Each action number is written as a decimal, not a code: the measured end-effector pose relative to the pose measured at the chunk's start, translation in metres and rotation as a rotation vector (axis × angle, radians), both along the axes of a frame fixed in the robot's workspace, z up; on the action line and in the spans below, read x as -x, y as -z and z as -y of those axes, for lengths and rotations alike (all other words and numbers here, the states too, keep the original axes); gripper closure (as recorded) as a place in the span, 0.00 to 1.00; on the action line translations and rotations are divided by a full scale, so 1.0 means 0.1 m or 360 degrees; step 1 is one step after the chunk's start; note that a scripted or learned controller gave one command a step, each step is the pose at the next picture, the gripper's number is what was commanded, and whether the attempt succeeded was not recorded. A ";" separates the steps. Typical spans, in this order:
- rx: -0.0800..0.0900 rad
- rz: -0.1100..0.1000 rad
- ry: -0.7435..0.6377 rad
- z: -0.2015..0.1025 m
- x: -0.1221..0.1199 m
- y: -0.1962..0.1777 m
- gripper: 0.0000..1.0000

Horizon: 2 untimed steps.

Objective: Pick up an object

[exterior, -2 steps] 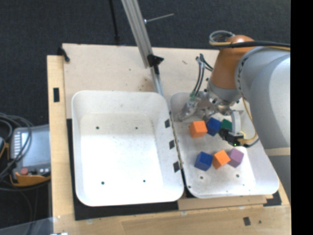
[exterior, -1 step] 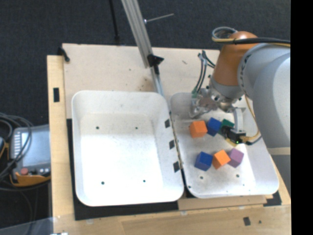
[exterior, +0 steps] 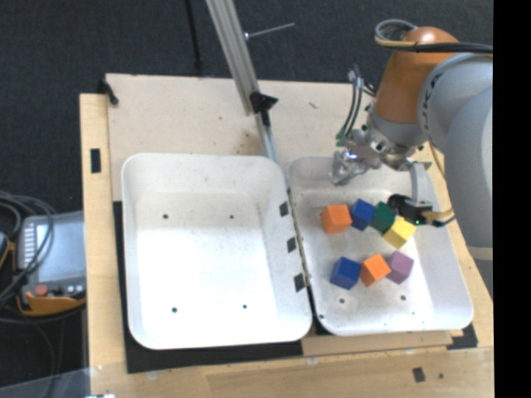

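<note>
Camera view: the right bin (exterior: 431,305) carries seven blocks; an orange block (exterior: 336,218) lies nearest its left wall, with bare floor toward the near edge. The gripper (exterior: 346,169) hangs over the far-left corner; grip state cannot be determined.

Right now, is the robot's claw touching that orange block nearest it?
Apart. The camera view shows bare white bin floor between the gripper and the orange block, which sits lower in the right bin.

place: robot lab | cues: plywood bench (exterior: 191,110), 2 white bins (exterior: 166,181), aluminium camera mast (exterior: 236,48), dark carpet
</note>
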<state>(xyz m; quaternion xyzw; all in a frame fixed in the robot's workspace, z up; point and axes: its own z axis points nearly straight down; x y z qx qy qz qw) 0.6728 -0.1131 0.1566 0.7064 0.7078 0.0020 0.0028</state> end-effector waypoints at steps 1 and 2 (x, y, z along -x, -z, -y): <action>0.0000 0.0001 -0.0003 0.02 -0.01 -0.55 1.00; -0.0002 -0.0011 -0.0005 -0.48 0.17 -0.53 1.00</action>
